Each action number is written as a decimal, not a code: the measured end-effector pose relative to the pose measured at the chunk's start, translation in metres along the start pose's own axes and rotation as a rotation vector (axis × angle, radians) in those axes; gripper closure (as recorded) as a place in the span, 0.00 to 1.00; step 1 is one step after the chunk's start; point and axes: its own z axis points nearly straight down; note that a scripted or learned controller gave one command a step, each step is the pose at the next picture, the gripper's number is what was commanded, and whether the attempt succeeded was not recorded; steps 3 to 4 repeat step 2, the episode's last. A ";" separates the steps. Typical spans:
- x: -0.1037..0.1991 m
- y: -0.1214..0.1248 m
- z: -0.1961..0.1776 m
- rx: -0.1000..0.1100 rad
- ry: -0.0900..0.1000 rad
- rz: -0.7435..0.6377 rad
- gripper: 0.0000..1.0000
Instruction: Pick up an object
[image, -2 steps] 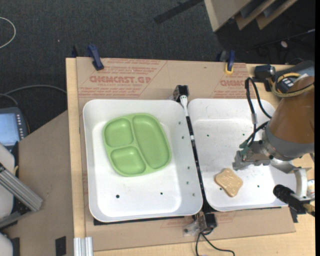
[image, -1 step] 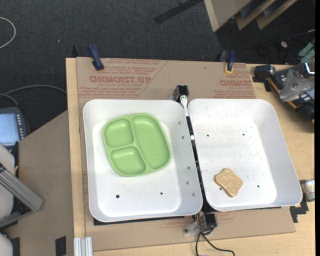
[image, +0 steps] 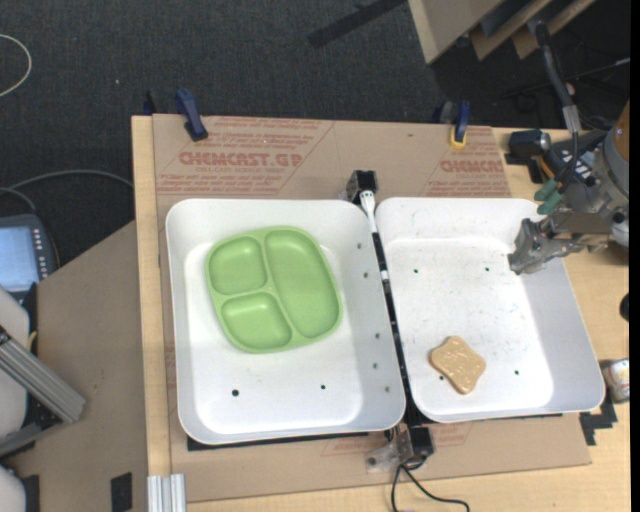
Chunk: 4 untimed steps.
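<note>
A tan, cookie-like flat object (image: 458, 364) lies in the right bin (image: 560, 330), near its front edge. A green three-compartment plate (image: 273, 288) rests in the left bin (image: 190, 330). My gripper (image: 528, 252) hangs at the right bin's far right side, above the bin floor, well behind and to the right of the tan object. Nothing shows between its fingers.
A black divider strip (image: 383, 290) runs between the two bins. Blue clamps (image: 190, 113) hold the cardboard bench top at the back. Cables and the arm's wrist (image: 590, 185) crowd the right edge.
</note>
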 end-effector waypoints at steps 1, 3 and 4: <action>0.115 0.004 -0.071 -0.018 0.002 -0.012 1.00; 0.151 0.001 -0.062 -0.005 -0.002 -0.003 1.00; 0.151 0.001 -0.062 -0.005 -0.002 -0.003 1.00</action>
